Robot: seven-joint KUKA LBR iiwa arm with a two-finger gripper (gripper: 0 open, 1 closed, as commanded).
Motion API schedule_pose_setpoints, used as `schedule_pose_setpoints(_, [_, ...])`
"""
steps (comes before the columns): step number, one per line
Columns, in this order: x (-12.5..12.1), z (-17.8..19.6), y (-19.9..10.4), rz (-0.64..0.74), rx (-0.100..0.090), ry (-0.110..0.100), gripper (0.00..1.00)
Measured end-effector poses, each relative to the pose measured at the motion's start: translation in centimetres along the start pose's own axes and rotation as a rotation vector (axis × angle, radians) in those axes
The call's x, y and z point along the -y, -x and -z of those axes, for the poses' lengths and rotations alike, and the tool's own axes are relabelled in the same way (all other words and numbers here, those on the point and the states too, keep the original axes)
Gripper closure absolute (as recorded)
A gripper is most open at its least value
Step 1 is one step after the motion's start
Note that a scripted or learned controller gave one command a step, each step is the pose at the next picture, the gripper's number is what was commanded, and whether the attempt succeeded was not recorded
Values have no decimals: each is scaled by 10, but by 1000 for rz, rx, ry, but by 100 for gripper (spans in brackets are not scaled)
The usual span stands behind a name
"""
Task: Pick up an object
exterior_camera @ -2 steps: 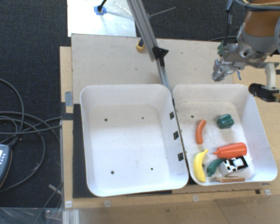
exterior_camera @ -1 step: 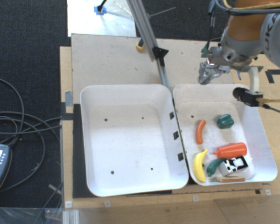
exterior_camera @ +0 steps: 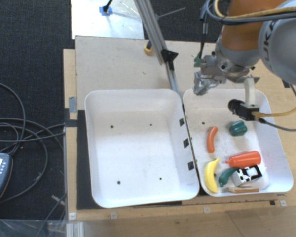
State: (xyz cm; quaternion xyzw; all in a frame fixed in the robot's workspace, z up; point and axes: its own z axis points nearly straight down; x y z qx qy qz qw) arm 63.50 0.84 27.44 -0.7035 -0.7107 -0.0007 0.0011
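Gripper (exterior_camera: 202, 86) is seen at upper centre-right of the frame, above the far rim of the right bin (exterior_camera: 274, 132); nothing is held between its fingers, though whether they are open cannot be told. Below it, well apart, a carrot (exterior_camera: 211, 138) lies mid-bin, with a green pepper (exterior_camera: 238, 128) to its right. Lower still (crowded toward the near corner) are found a banana (exterior_camera: 211, 174), a red bottle (exterior_camera: 244, 159) and a black-and-white item (exterior_camera: 248, 175). Left bin (exterior_camera: 93, 132) is set just beside.
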Motion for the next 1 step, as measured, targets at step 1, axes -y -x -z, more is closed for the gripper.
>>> schedule_pose_setpoints(1, [5, -21, -52, 0, 0, -1, 100])
